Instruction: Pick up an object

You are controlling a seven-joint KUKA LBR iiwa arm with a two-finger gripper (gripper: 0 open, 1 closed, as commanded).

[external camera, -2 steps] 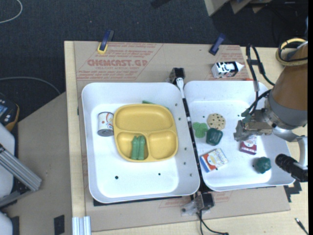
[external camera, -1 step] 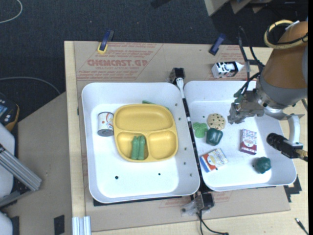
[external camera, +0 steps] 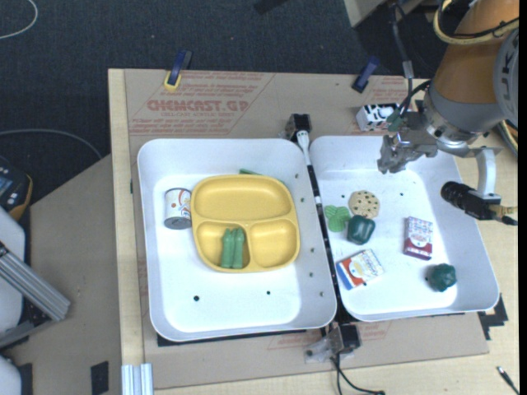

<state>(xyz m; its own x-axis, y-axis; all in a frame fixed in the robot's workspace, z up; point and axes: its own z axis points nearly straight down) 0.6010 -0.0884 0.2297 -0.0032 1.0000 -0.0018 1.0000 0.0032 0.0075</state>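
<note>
My gripper (external camera: 394, 161) hangs over the back of the right bin (external camera: 471, 296), with nothing visible between its fingers. Below it in that bin lie a round cookie (external camera: 363, 203), a light green piece (external camera: 336, 216), a dark green pepper-like piece (external camera: 360, 230), a red and white small box (external camera: 418, 237), a white, red and blue packet (external camera: 360, 268) and a dark green lump (external camera: 441, 277). The cookie is the nearest, a short way toward the front left of the gripper.
The left bin (external camera: 165, 303) holds a yellow divided plate (external camera: 247, 192) with a green vegetable (external camera: 232, 248) in one compartment, and a small can (external camera: 177, 208) beside the plate. A green sliver (external camera: 249, 172) peeks from behind the plate. A black-and-white item (external camera: 376, 115) sits behind the right bin.
</note>
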